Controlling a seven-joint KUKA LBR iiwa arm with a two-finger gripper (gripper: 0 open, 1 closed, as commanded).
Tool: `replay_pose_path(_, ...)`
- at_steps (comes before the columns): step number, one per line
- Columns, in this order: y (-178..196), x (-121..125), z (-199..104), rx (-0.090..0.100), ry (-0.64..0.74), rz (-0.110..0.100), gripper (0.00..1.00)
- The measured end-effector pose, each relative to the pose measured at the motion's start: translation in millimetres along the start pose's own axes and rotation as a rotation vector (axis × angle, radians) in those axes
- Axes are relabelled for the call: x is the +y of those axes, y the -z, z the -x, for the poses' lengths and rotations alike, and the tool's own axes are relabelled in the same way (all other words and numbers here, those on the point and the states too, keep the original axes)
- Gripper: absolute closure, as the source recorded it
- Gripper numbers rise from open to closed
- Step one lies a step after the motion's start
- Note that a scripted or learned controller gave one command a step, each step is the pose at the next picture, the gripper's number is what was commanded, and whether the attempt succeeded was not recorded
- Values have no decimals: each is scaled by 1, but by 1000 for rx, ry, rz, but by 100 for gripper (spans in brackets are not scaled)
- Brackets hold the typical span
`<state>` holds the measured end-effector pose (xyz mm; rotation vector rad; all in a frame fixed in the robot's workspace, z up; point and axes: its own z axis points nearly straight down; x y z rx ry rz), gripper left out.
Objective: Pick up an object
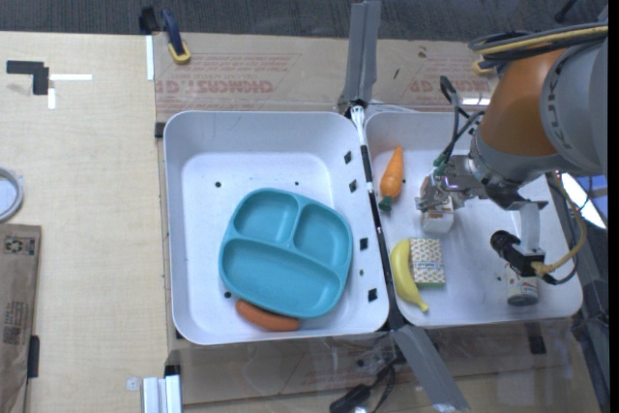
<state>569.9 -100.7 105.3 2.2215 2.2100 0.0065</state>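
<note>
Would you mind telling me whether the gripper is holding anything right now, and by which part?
It cannot be told: the gripper hangs over the right bin between the carrot and the sponge, its tip unclear.

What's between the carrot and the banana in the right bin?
In the camera view, bare white bin floor separates the orange carrot from the yellow banana.

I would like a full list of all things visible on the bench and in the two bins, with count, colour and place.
Bins: 2, white, side by side on the bench.
Divided plate: 1, teal, left bin.
Sausage-like item: 1, orange, left bin, partly under the plate.
Carrot: 1, orange, right bin.
Banana: 1, yellow, right bin.
Sponge-like block: 1, yellow and green, beside the banana.
Arm: 1, grey and orange, over the right bin.
Gripper: 1, above the block.
</note>
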Motion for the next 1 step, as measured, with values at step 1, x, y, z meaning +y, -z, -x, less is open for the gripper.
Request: replay_pose_path(1,86,13,-37,2,8,-11,100)
